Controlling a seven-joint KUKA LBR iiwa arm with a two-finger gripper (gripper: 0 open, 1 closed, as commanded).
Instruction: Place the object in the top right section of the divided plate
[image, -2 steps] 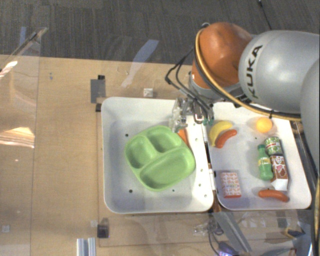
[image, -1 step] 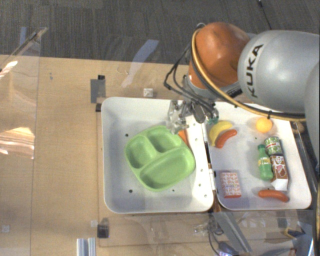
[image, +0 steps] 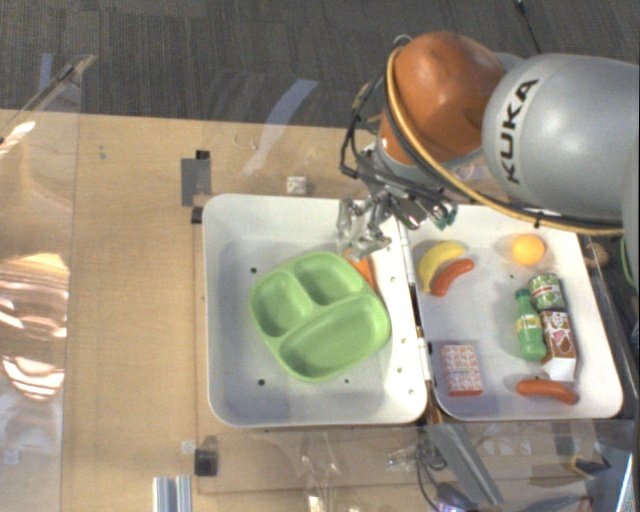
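Observation:
A green divided plate (image: 318, 317) lies tilted in the left white bin (image: 230, 390), with two small sections toward the back and one large section in front. My gripper (image: 358, 238) hangs over the bin's back right, just above the plate's top right corner. An orange, carrot-like object (image: 365, 270) shows right below the gripper, against the plate's right rim by the top right section. Its upper end is hidden under the gripper, and I cannot make out whether it is held or resting on the bin floor.
The right bin (image: 600, 400) holds a banana (image: 440, 258), a red sausage (image: 451, 277), an orange ball (image: 528, 249), a small can (image: 545, 290), a green bottle (image: 528, 337), a pink box (image: 460, 368) and another sausage (image: 547, 390). The arm's large body (image: 540, 130) looms over the back right.

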